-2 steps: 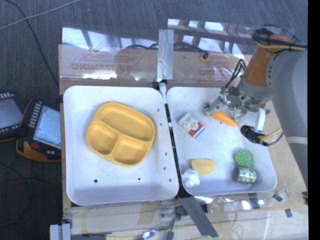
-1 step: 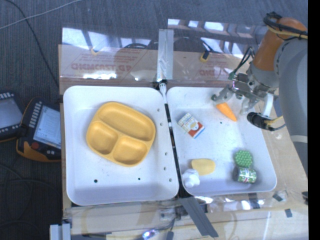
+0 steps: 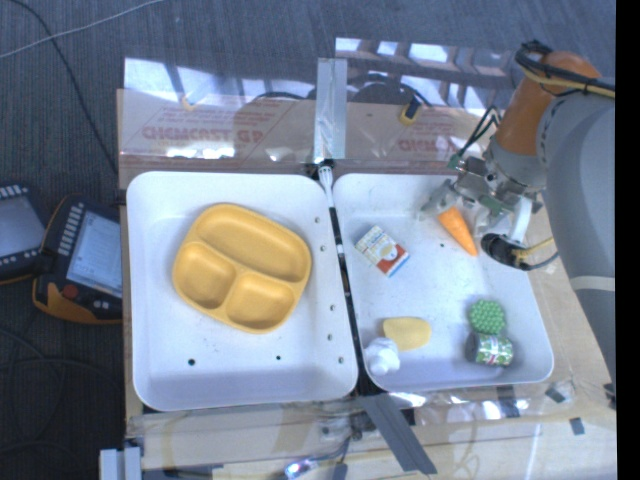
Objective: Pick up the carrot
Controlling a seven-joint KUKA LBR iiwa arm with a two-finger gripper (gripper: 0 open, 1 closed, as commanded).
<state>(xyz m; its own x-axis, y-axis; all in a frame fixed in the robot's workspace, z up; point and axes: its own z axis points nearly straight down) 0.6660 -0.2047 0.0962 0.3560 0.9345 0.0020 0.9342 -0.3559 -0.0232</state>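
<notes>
Partly gripper-hidden (image 3: 470, 203) carrot (image 3: 460, 231)

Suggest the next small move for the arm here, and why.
Probably a short, straight lift. The gripper sits right at the top end of the carrot in the right bin, and the carrot's tip points down and right, away from the other items. A lift would show if the grasp holds.
</notes>
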